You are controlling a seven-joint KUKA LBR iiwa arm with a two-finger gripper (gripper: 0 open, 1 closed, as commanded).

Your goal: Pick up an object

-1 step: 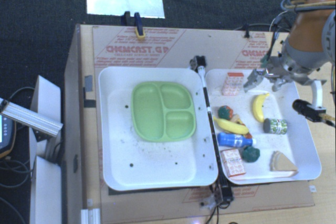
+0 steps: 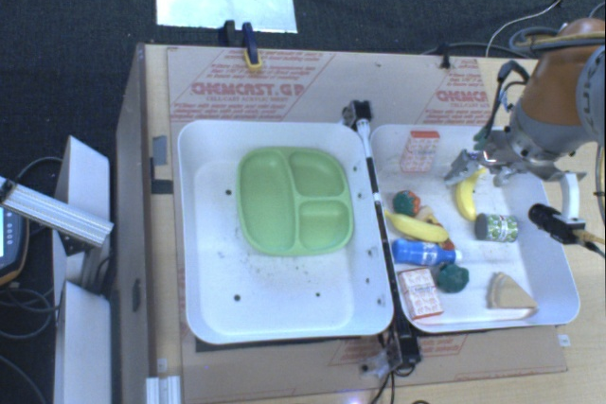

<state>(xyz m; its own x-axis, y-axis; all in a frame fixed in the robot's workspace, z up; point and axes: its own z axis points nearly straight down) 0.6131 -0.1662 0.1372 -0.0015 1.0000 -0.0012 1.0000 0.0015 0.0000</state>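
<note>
You see a surface (image 2: 284, 82) covered by a brown sheet printed with red lettering. Two shallow white bins sit directly on it, side by side and touching: the left bin (image 2: 213, 232) and the right bin (image 2: 554, 284). A dark clamp with a yellow tip (image 2: 248, 47) grips the far edge.

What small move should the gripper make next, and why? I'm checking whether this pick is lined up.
Probably a short descent straight onto the upright banana in the right bin. The gripper sits right at that banana's top end, and the green can beside it lies apart, leaving some room.
</note>
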